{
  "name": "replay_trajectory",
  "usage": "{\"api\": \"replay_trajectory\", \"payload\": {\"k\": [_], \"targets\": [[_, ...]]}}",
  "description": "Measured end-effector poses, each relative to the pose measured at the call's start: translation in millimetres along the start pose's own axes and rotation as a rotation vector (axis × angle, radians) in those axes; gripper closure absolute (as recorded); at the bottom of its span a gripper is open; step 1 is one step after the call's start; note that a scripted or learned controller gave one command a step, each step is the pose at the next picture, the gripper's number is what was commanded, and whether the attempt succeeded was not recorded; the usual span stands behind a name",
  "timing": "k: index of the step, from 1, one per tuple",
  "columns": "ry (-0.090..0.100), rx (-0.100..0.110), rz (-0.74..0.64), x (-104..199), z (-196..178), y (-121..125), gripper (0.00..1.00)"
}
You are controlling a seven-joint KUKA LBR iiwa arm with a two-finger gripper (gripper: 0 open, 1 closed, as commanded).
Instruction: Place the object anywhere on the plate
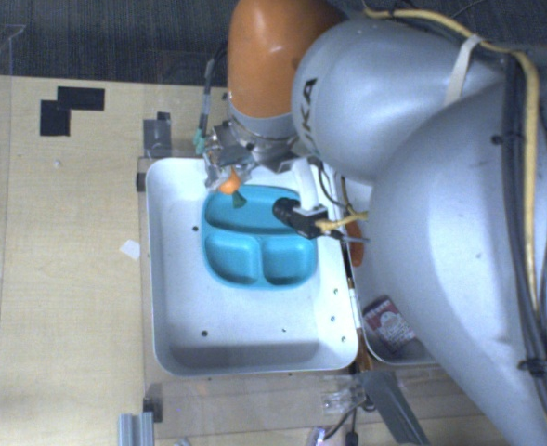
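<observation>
A blue plate (259, 240) with three compartments lies in the left white bin (175, 277), toward its far side. My gripper (227, 175) hangs over the plate's far left rim, under the orange band of the arm. A small orange object (228, 186) with a green tip sits between the fingertips, just above the plate's large far compartment. Whether it touches the plate surface I cannot tell. The arm's grey body hides the plate's far right corner.
The right bin (384, 347) is mostly covered by the arm; a red and white packet (389, 321) lies in it. The near half of the left bin is bare white floor. Black marks (69, 108) sit on the bench at the far left.
</observation>
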State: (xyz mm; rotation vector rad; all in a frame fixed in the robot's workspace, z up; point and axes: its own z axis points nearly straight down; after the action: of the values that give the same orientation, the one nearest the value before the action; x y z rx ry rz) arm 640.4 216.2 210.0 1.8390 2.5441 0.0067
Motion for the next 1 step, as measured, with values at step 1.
{"api": "replay_trajectory", "payload": {"k": [1], "targets": [[0.0,0.0,0.014,2.6,25.3,30.7,1.0]]}}
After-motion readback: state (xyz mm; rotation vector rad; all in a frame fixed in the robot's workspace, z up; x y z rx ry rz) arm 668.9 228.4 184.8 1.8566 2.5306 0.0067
